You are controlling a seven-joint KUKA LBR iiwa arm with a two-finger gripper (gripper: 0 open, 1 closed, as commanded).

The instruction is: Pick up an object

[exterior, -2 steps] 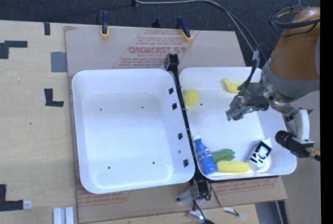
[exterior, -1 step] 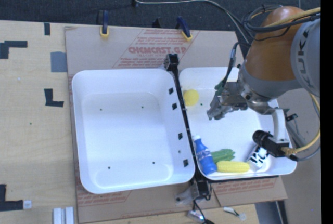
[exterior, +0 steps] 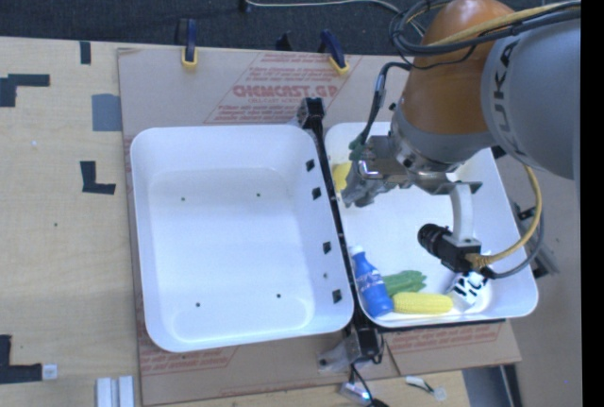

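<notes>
- The arm [exterior: 491,84] reached in from the right and stood over the right bin [exterior: 514,301], its wrist low above the bin's far left part.
- The gripper [exterior: 363,183] sat close against the divider between the two bins; whether its jaws were spread or pressed together could not be told, as the wrist body and hardware masked them.
- A small yellow object [exterior: 339,177] lay just beside the gripper, at the divider. Whether it touched the tool could not be told at this resolution.
- The other candidates lay together at the near edge of the right bin: a blue bottle [exterior: 370,287], a green object [exterior: 406,280], a yellow corn-shaped object [exterior: 423,303] and a black-and-white object [exterior: 469,287].
- The left bin [exterior: 151,160] held nothing to be picked.
- Judgement: the step in hand appeared to be the descent onto the yellow object.
- To do it well, the tool would need to straddle the piece clear of the bin wall, since a finger landing on the rim would spoil the closure.
- The near cluster was tightly packed; a grasp there would call for the outermost piece, approached from its free side.
</notes>
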